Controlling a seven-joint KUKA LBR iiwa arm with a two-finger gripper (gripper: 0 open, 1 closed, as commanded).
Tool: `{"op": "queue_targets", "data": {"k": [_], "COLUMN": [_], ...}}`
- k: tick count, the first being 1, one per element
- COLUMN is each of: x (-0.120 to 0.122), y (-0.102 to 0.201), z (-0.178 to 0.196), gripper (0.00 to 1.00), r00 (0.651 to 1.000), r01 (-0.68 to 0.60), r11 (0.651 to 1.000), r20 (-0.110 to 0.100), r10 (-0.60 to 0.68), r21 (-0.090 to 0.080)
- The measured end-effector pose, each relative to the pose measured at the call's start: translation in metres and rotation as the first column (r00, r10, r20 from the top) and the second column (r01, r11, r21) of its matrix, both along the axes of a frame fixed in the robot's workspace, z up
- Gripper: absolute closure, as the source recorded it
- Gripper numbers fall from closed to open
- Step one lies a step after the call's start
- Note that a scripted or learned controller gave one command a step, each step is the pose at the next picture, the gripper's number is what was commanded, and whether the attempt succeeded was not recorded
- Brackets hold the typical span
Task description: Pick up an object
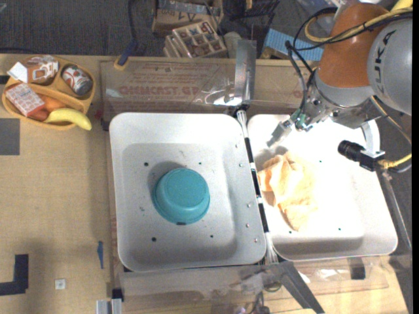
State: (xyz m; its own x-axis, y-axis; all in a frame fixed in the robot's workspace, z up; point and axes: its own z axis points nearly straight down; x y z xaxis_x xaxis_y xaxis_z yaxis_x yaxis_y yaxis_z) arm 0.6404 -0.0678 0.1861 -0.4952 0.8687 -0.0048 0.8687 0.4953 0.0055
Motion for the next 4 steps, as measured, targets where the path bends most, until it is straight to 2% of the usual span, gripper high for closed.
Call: {"op": "queue_targets", "data": {"k": [1,2,3,4], "x": [0.001,0.002,0.027,0.027], "y": [-0.032,-0.032,-0.015,-0.014], "z": [-0.096,-0.084,0.011,0.011], "gripper": [0.00,1.00,1.00,0.00], "r00": [0.998,0.998,1.000,1.000], "r01": [-0.061,-0.058,0.009,0.009], "r11": [0.998,0.998,1.000,1.000], "r20": [0.005,0.011,-0.002,-0.003], "r10": [0.061,0.058,-0.009,-0.009], "r21": [0.000,0.000,0.000,0.000]}}
